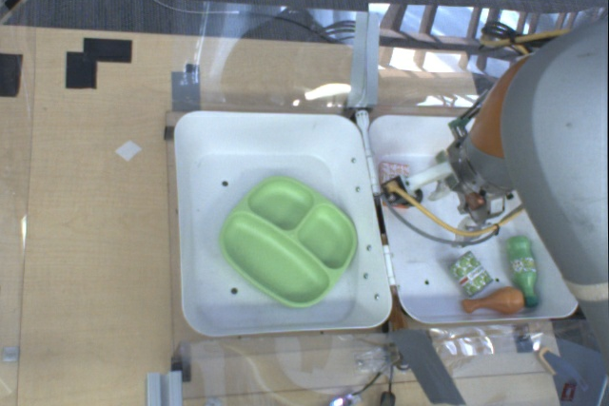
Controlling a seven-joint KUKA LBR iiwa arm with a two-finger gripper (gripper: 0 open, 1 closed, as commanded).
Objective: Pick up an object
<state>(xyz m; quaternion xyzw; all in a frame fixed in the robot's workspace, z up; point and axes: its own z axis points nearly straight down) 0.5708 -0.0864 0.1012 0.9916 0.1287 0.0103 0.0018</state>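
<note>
Green plastic comes first from the left: a divided plate [290, 241] with three compartments lies alone in the left bin [205, 299], tilted so its long compartment runs from upper left to lower right. It sits well apart from the arm and looks too broad and flat to be an easy catch, so I judge it is not the target.

Across the divider, the right bin [419, 299] holds the likelier candidates. Along its lower part sit a small green-and-white patterned block [470, 272], an orange-brown drumstick-shaped toy [495, 302] and a green bottle-like piece [520, 267]. The drumstick lies nearly flat along the bin's lower wall, its long axis running left to right with the thin end pointing left. The bottle stands just beside its fat end, its axis running up and down the frame. The block is set a little apart to the left of both.

The gripper [473, 203] hangs over the upper middle of this bin, amid yellow and white cabling. Whether its pincer is wide or narrow I cannot tell.

What matters most is direction: all three small things lie below the gripper in the frame, toward the bin's near wall. The block looks nearest, and a descent onto it would need a short shift that way.
</note>
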